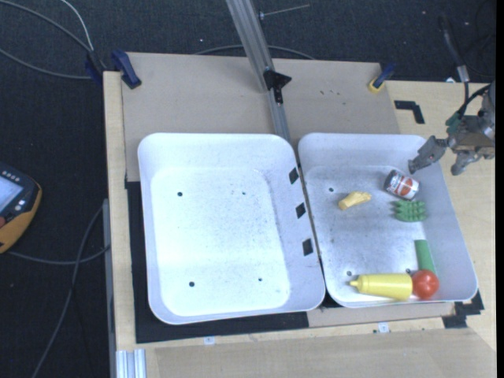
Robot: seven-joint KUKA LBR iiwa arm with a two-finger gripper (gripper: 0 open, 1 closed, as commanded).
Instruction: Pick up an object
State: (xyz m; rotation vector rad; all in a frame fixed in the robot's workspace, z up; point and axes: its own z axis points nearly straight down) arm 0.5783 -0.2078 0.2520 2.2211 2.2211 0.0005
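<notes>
Camera view: gripper (442, 157) open, empty, just above-right of can (402, 185); judge—centre fingers astride can before closing.

Speckled matt white plastic bins (213, 152), a glossy, perhaps metal can (402, 185), smooth yellow plastic bottle (384, 286).

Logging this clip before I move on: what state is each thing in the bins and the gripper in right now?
gripper: open, above the right bin's far right rim, holding nothing.
small can: on its side, near the gripper, free.
yellow piece: lying flat, alone.
green toothed toy: lying flat.
yellow bottle: on its side, touching the red ball.
red ball: resting by the near rim.
green stick: lying flat.
</notes>
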